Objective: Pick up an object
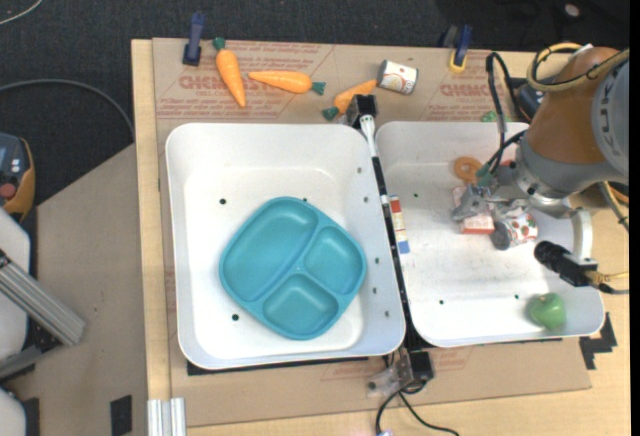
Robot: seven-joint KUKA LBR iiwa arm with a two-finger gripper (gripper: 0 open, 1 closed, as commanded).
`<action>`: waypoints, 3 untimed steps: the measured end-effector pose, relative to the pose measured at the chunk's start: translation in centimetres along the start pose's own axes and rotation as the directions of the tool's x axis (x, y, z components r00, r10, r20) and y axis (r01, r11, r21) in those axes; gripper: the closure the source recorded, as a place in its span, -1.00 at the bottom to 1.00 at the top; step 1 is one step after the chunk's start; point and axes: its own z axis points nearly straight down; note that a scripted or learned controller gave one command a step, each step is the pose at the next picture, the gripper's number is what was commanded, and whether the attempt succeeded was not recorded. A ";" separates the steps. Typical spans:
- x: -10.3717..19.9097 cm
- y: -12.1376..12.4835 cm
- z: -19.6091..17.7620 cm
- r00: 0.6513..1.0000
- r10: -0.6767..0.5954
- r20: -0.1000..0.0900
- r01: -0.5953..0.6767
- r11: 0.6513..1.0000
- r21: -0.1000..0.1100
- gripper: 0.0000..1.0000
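Note:
My gripper [478,202] is low in the right bin [440,274], over a small red and white packet [480,223]. A small patterned can [520,230] lies just to the right of the packet. An orange ring-shaped piece [466,167] sits just behind the gripper. A green apple [547,311] rests in the bin's near right corner. The grey and orange arm [575,124] covers the bin's far right part.
The left bin [200,174] holds a teal divided plate [292,266]. A black-handled stick [376,164] lies along the rim between the bins. Behind the bins, on the board, lie three toy carrots [230,76] and a white cup [398,77].

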 end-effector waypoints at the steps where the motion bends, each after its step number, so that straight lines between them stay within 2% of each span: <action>1: 3.3 5.0 -1.7 1.000 -0.007 0.001 0.007 1.000 -0.006 1.00; 2: 9.4 4.7 -10.5 1.000 -0.009 -0.002 0.009 1.000 -0.010 1.00; 3: 18.3 -1.5 -8.8 1.000 -0.011 -0.006 0.011 1.000 0.008 1.00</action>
